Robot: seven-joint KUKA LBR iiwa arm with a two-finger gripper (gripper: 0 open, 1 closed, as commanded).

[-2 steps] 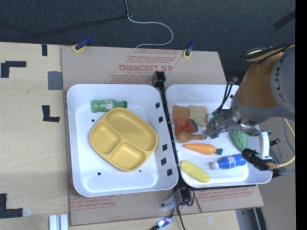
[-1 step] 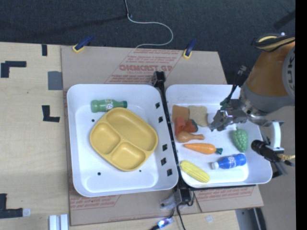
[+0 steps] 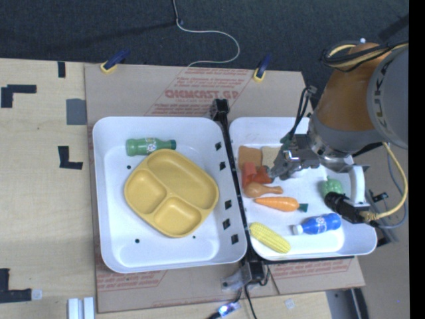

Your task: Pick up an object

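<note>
Objects for picking lie in the right bin [image 3: 362, 244], one of two shallow white bins set side by side on a cardboard sheet [image 3: 199, 92] over a wooden bench [image 3: 40, 198]. At its far left corner sit a brown block [image 3: 250, 155] and, just right of it, a pale block [image 3: 269, 155]. Nearer than these come a red piece [image 3: 251, 175], a drumstick [image 3: 261, 190], then a carrot [image 3: 279, 204] lying crosswise with its green tip to the right. A corn cob [image 3: 269, 237] lies at the near left edge, partly over the rim. A blue bottle [image 3: 318, 224] with a white cap rests on its side near the near wall, and a small green object [image 3: 333, 187] sits by the right side. The gripper [image 3: 281, 167] is low over the far left part of this bin, just right of the red piece and just beyond the drumstick; whether its fingers are spread or closed cannot be told, and no object is seen between them. The grey arm [image 3: 352, 111] with its orange band enters from the right. The left bin [image 3: 106, 178] holds a yellow divided tray [image 3: 171, 191], set at an angle, and a green bottle [image 3: 150, 145] lying on its side just beyond it.
</note>
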